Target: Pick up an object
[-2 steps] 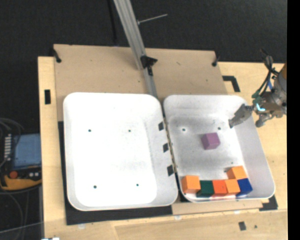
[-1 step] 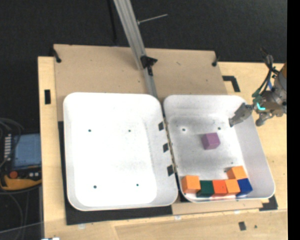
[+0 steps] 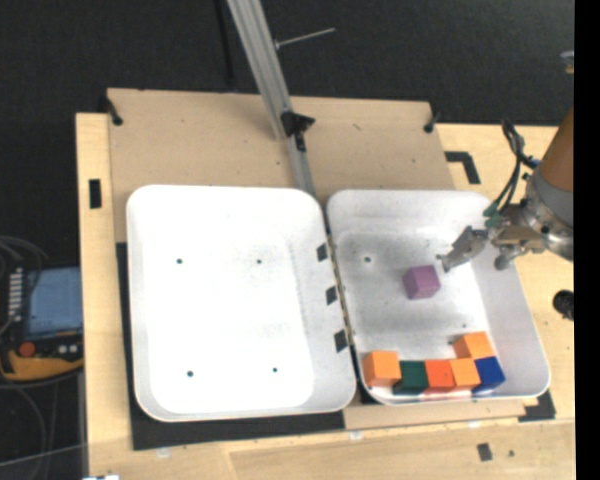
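Blocks clustered along near edge of right bin point(image 3: 510, 298): orange block point(image 3: 383, 366), green block point(image 3: 413, 376), red-orange block point(image 3: 439, 373), orange block point(image 3: 465, 372), blue block point(image 3: 488, 370), further orange block point(image 3: 473, 346) just behind. Purple cube point(image 3: 421, 282) alone mid-bin, well apart from cluster. Gripper point(image 3: 477, 250) above right bin, up and right of purple cube, fingers spread, nothing between them. Left bin point(image 3: 225, 298) alongside, touching right bin at shared edge.
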Controlling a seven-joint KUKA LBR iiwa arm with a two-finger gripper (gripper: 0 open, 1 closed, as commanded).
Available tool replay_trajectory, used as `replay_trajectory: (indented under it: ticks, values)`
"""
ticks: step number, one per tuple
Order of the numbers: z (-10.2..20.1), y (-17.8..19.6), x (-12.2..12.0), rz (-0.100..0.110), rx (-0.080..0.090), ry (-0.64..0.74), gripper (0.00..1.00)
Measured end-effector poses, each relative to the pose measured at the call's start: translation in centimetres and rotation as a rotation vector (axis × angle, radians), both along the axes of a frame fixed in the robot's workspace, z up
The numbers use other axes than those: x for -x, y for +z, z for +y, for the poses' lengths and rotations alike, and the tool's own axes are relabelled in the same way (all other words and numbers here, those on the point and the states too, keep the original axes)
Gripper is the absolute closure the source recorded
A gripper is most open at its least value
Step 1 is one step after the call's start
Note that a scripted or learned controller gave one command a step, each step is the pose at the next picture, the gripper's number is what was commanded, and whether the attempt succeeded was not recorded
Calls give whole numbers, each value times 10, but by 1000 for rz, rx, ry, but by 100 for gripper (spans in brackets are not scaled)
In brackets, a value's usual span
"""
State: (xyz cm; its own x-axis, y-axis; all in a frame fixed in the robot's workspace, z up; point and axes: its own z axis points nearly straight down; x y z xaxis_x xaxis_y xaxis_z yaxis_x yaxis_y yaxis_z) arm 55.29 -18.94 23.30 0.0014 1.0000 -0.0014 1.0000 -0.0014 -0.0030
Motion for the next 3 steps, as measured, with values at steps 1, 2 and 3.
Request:
replay_trajectory:
  ticks: [1, 2, 3]
  values:
    - [1, -43, 1, 1, 0, -2, 0]
    - [6, -88, 6, 1, 0, -2, 0]
    - [6, -74, 3, -9, -1, -9, 100]
